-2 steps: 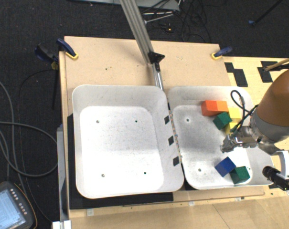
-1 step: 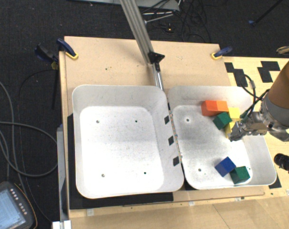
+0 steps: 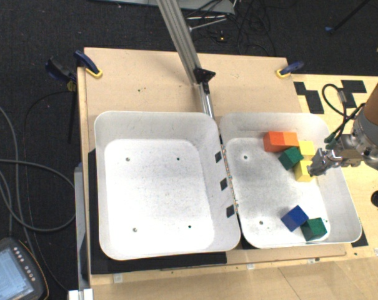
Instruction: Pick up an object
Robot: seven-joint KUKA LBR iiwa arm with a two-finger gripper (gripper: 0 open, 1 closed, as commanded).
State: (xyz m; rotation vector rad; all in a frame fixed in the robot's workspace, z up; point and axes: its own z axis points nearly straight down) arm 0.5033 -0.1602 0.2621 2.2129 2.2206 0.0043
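The arm reaches in from the right, gripper (image 3: 318, 164) low.

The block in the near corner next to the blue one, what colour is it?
Green. The block sits beside the blue block in the right bin, seen best in the camera view.

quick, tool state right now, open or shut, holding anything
tool: cannot be told. It sits low in the right bin, right beside the yellow block; no block is seen held by it.
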